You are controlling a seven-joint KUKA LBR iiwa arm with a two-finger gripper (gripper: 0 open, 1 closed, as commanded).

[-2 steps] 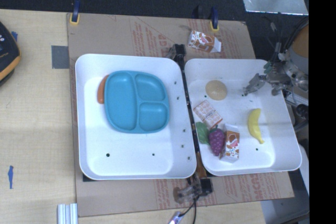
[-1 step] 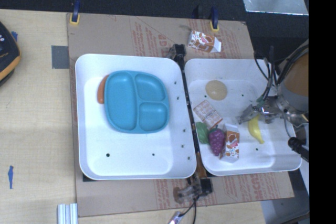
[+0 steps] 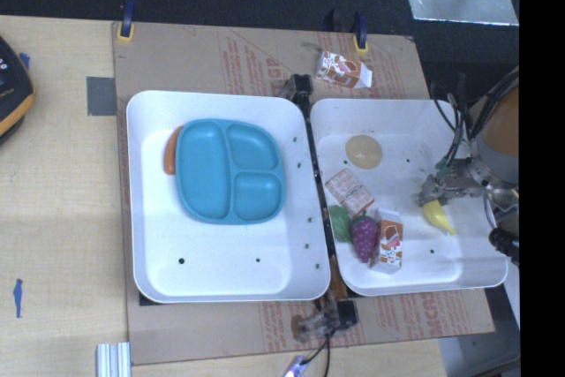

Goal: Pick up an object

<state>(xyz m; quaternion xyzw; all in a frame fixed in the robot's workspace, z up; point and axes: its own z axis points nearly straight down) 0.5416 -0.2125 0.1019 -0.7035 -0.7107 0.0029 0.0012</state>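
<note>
My gripper [image 3: 444, 189] hangs low over the right side of the right bin [image 3: 415, 278], with the arm coming in from the right edge. A small yellow toy [image 3: 439, 217] lies just below the gripper, close to or touching it; I cannot tell which. Further left in the same bin lie a tan round disc [image 3: 363, 152], a small printed carton [image 3: 347, 190], a bunch of purple grapes [image 3: 365, 237] beside a green piece [image 3: 340, 223], and a second carton [image 3: 390, 245].
The left bin [image 3: 221, 278] holds a blue divided plate [image 3: 231, 171] with an orange item [image 3: 169, 154] peeking out at its left edge. Another small carton [image 3: 344, 71] lies on the cardboard behind the bins. Cables hang by the arm at right.
</note>
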